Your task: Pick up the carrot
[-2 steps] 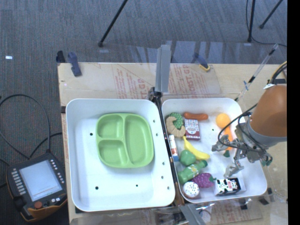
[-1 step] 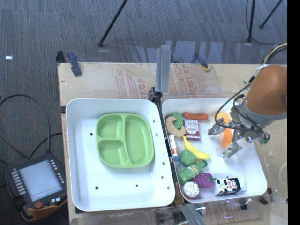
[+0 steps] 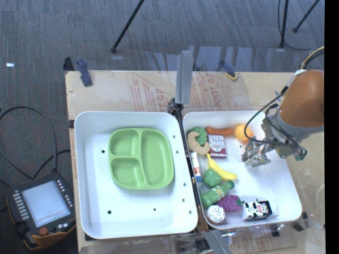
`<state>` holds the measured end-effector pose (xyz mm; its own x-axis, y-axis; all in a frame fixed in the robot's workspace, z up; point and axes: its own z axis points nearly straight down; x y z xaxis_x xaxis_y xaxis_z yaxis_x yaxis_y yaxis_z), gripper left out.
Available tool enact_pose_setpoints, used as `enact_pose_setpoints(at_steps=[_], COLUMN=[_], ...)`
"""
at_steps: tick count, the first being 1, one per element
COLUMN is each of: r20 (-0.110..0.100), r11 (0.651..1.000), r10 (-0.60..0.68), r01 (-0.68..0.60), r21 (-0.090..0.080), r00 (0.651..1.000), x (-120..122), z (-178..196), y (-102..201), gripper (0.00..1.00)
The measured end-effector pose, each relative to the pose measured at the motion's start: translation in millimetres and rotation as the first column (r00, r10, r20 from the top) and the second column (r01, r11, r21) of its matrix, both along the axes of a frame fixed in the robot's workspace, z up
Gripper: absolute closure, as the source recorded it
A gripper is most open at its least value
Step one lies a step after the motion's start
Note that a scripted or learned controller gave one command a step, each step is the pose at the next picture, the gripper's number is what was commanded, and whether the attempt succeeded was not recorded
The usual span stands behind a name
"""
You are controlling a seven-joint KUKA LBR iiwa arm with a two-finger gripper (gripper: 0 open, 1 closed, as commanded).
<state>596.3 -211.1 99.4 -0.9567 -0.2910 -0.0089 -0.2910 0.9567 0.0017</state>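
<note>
Nearest you, along the right bin's (image 3: 294, 192) front edge, sit a milk carton (image 3: 259, 209), grapes (image 3: 230, 202) and a small sprinkled cake (image 3: 216, 214). Behind them you have a green bottle (image 3: 216, 192), a green pepper (image 3: 211, 178), a banana (image 3: 220, 169), a white tube (image 3: 195, 166) against the left wall, a red box (image 3: 216, 145) and a round pastry (image 3: 198, 138).

Your target, the carrot (image 3: 220, 132), lies near the back wall of that bin, just behind the red box, with an orange (image 3: 241, 133) just beside its right end. It lies flat, long axis running left to right.

Your gripper (image 3: 257, 156) hangs over bare bin floor to the right of the banana, near the carrot but apart from it, in front of it and to its right. Nothing sits between the fingers; whether they are spread or pressed together you cannot tell from this angle.

You look to be in the approach step, with no grasp made yet. The next move calls for shifting the gripper back and left until it is over the carrot, turning the fingers to close across its short width, then descending. Watch the orange and the red box, which crowd the carrot on two sides.

Your left bin (image 3: 90, 194) holds a green divided plate (image 3: 141, 157), all three wells bare. Both bins rest on the worktop (image 3: 122, 89).
</note>
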Motion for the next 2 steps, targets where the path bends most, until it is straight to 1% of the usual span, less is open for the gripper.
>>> enact_pose_setpoints(at_steps=[1,2], r20=[-0.008,-0.008], r11=[0.974,0.974], r10=[-0.227,-0.227], r01=[0.227,0.227], r21=[-0.002,-0.002], r00=[0.974,0.974], x=[-38.1,-38.0], z=[-12.5,-12.3], y=[-1.4,-1.4], gripper=[1.0,0.0])
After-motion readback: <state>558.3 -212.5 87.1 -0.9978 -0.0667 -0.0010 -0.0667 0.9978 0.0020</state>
